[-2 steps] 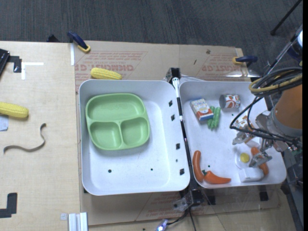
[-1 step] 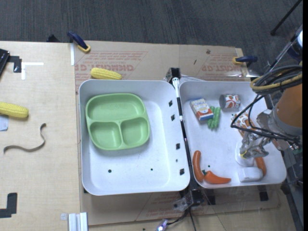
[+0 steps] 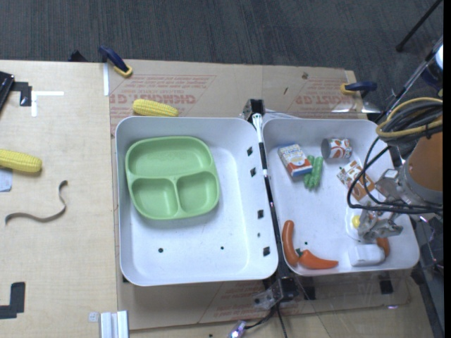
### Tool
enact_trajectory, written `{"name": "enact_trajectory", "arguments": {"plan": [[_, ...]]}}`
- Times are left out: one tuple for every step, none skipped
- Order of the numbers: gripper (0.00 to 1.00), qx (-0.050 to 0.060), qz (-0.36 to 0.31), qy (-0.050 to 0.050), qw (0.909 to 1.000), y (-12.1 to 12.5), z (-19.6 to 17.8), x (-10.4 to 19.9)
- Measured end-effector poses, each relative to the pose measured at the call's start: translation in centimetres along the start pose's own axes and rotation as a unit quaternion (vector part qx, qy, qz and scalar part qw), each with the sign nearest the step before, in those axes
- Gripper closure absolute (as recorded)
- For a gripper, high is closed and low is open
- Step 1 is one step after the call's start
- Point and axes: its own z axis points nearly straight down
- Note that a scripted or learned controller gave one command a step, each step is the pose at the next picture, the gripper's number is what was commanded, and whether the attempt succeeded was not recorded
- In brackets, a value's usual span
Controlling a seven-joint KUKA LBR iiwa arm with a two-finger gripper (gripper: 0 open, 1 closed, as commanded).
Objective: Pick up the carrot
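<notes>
Pincer: the pincer (image 3: 373,232) hangs low over the right bin's near right corner, cables looped above it; whether it is wide or narrow cannot be told, and nothing is seen held in it.
Arm: the arm (image 3: 426,164) comes in from the right, its orange band just above the wrist.
Under the pincer: a white block (image 3: 368,255) lies at the bin's front wall, just below the pincer; a small orange-red piece (image 3: 383,245) shows beside it, too hidden to identify.
Carrot: the carrot (image 3: 317,260) lies flat on the floor of the right bin (image 3: 331,210) along its near edge, tip pointing right, left of the pincer and apart from it.
Beside the carrot: a red sausage (image 3: 288,239) lies by the bin's left wall, its lower end touching or nearly touching the carrot's thick end.
Far half of the right bin: a small carton (image 3: 294,159), a green pod (image 3: 314,172) just beside it, a small can (image 3: 337,148) on its side, and a wrapped packet (image 3: 350,173) near the cables.
Left bin: the left bin (image 3: 232,259) holds a green divided plate (image 3: 172,177) in its far left part.
Desk: on the desk (image 3: 56,259) lie a corn cob (image 3: 154,108) behind the left bin, a second corn cob (image 3: 20,161) at the far left edge, and a curved brown strip (image 3: 42,213) near it.
</notes>
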Motion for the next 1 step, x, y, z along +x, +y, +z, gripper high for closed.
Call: {"name": "enact_trajectory", "arguments": {"plan": [[1.00,0.002,0.002,-0.003,1.0000,-0.10,-0.99,-0.23]]}}
